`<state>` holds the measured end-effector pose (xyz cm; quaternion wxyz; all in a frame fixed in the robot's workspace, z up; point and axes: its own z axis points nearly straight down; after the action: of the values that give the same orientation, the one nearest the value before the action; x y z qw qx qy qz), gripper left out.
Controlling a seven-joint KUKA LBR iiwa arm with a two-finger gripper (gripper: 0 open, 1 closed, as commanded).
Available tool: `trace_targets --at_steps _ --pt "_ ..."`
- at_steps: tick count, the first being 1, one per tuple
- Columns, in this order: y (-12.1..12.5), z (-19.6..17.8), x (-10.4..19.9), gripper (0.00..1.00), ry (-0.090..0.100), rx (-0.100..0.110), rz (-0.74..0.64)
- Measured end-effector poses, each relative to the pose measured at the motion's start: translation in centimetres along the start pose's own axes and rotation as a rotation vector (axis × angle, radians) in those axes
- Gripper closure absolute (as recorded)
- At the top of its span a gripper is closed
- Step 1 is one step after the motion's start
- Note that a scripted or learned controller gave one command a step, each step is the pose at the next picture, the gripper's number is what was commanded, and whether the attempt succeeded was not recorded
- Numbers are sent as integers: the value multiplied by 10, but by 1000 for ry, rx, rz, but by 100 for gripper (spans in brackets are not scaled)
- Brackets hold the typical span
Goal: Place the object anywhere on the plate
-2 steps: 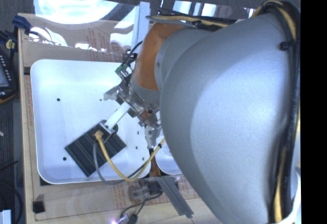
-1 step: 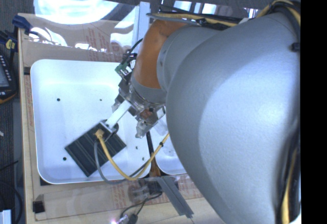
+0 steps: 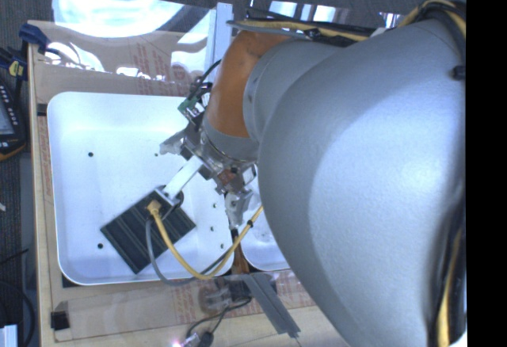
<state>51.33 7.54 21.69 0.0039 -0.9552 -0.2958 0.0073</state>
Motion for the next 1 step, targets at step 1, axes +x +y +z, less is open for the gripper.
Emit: trace_targets --at_steps 1 --pt "-2 -9 1 100 -3 3 -9"
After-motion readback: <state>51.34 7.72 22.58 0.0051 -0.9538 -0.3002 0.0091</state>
